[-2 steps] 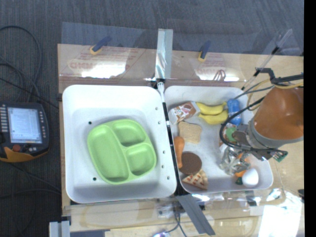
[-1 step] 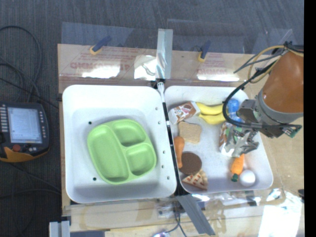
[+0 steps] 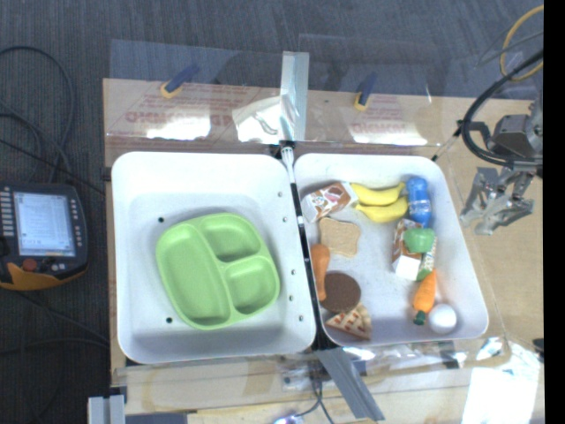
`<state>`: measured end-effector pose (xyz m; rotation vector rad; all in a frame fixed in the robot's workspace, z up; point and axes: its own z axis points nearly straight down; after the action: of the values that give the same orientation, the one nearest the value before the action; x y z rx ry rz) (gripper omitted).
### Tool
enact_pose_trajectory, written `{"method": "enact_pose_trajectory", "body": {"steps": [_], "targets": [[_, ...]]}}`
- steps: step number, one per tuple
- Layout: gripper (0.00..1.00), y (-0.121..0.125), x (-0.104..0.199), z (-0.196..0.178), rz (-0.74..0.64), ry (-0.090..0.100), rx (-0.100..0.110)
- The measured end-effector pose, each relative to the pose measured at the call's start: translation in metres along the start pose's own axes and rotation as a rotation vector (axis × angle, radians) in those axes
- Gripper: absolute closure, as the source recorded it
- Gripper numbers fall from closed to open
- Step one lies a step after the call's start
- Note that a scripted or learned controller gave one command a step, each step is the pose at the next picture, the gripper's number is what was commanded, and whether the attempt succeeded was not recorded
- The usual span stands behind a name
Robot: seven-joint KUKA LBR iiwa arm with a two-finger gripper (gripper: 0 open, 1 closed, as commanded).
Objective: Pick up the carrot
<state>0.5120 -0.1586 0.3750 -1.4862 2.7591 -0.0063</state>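
The carrot (image 3: 425, 291) is small and orange with a green tip. It lies near the front right corner of the right bin (image 3: 461, 237), beside a white egg (image 3: 442, 317). My gripper (image 3: 500, 205) hangs outside that bin, past its right wall and level with the bin's back half, well away from the carrot. Its metal fingers are spread open and hold nothing.
The right bin also holds a banana (image 3: 380, 200), a blue bottle (image 3: 418, 200), a snack packet (image 3: 327, 200), a bread slice (image 3: 340, 237), a green-topped box (image 3: 413, 247), a brown patty (image 3: 342, 288), a pizza slice (image 3: 350, 322) and an orange piece (image 3: 320, 259). A green divided plate (image 3: 219, 268) sits in the left bin.
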Motion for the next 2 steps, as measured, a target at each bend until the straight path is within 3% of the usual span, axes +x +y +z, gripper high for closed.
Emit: {"method": "enact_pose_trajectory", "body": {"steps": [1, 2], "targets": [[1.0, -0.004, 0.055, 0.008, -0.293, 0.0, -0.008], [1.0, -0.005, 0.058, 0.074, -0.645, -0.002, -0.013]]}}
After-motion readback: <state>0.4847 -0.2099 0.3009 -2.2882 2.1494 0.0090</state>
